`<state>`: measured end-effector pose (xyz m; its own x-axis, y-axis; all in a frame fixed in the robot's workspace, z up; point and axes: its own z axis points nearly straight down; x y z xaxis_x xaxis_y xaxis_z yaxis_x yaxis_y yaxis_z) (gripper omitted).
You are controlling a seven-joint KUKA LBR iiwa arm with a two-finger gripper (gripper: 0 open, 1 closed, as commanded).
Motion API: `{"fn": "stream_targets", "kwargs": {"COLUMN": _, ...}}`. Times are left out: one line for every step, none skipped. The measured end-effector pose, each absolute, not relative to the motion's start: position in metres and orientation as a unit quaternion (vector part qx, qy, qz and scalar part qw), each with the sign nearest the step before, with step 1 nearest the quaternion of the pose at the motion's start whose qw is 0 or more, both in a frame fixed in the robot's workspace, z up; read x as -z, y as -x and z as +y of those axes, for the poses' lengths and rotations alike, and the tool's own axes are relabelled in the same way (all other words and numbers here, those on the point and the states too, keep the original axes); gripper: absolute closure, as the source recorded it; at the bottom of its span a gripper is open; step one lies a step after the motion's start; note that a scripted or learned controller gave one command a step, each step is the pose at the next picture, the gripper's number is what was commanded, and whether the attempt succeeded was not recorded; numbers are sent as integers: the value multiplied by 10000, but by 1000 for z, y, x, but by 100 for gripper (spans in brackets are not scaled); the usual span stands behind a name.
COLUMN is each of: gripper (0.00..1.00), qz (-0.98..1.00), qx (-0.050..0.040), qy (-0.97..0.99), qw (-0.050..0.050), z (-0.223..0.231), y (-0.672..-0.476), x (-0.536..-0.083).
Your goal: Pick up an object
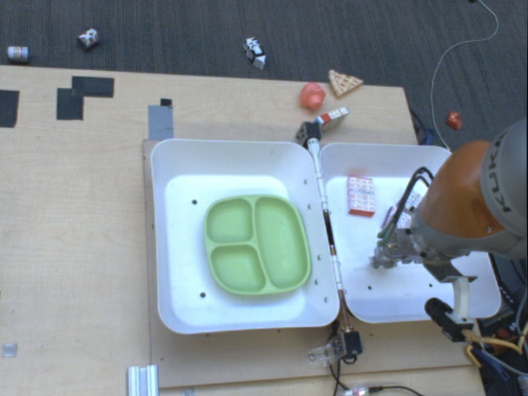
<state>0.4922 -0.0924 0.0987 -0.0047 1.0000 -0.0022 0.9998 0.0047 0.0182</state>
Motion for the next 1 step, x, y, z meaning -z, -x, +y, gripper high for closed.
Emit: {"fn": "stream_targets", "kwargs": {"gripper": 100, "qz": 7088, "qx": -30, "qy": -7054, "qw": 10, "z": 45, "y": -500, "x": -168}}
